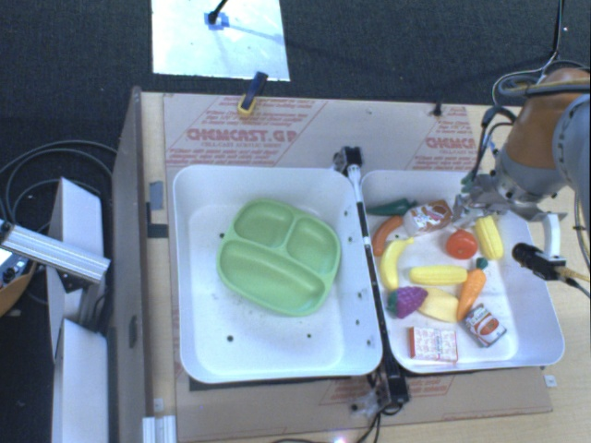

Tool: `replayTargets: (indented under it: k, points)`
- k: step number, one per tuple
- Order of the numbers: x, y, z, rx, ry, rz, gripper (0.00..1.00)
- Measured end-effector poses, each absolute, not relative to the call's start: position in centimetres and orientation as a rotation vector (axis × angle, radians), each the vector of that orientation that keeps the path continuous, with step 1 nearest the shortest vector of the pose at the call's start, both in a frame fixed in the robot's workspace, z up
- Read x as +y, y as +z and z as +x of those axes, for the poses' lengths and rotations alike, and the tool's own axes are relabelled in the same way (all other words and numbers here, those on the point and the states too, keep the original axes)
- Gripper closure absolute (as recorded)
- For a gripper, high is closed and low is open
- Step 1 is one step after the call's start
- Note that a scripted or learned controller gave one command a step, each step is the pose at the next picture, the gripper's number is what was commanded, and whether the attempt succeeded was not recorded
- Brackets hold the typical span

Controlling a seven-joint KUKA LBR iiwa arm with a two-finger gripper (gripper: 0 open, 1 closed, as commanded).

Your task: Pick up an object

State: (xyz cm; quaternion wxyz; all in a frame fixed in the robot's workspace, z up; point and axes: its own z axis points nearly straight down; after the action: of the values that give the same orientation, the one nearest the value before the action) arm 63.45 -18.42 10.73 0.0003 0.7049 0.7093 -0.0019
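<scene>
The right bin (540, 317) holds several toy foods: a red tomato (462, 244), a yellow corn cob (488, 236), a banana (392, 259), a carrot (471, 290), purple grapes (406, 299), a small can (483, 325) and a red-and-white box (433, 343). My gripper (473, 202) hangs over the bin's back right part, just above and behind the tomato and the corn. A white-and-red packet (427, 218) lies just to its left. Nothing is visibly held.
In the left bin (199, 321) lies a green divided plate (279, 257). A black divider (365, 247) runs between the bins. The grey and orange arm (545, 137) enters from the right, with cables behind it. A black part (536, 260) sticks out over the right bin's right side.
</scene>
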Motion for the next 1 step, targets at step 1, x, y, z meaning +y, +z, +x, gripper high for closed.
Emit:
replayTargets:
  k: [1]
  points:
    - [-20.3,8.34,60.23,2.221,-0.001,2.223,1.0]
